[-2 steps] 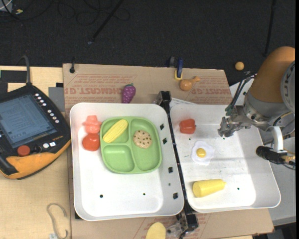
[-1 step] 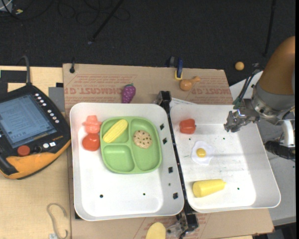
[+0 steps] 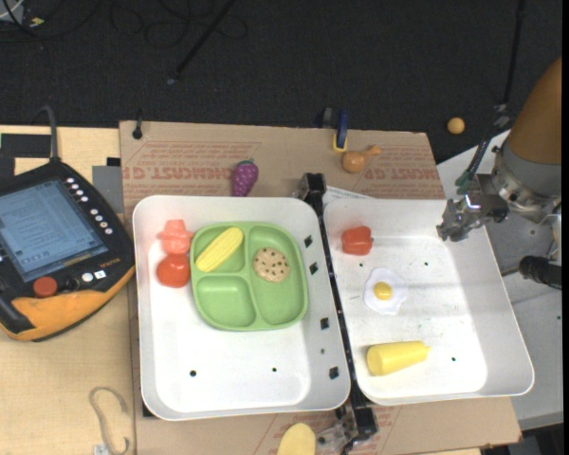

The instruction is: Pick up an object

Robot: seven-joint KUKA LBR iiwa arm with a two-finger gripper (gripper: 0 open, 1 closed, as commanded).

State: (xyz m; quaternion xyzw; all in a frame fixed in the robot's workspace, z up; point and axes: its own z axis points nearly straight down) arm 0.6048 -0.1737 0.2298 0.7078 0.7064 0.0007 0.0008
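The green tray (image 3: 251, 297) sits in the left bin (image 3: 228, 377), holding corn (image 3: 217, 248) and a cookie (image 3: 271, 264). Left of the tray lie a tomato (image 3: 173, 271) and pink toy (image 3: 174, 236). Right of it, in the right bin (image 3: 484, 339): pepper (image 3: 357, 241), egg (image 3: 384, 291), yellow cone (image 3: 395, 357). The gripper (image 3: 455, 224) hovers at that bin's far right edge.

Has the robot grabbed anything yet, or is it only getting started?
Nothing looks picked up yet. The gripper sits at the right bin's upper right edge with no toy in it that I can see. In that bin the red toy, the fried egg and the yellow piece lie loose on the floor. Left to do: reach one, close on it and lift.
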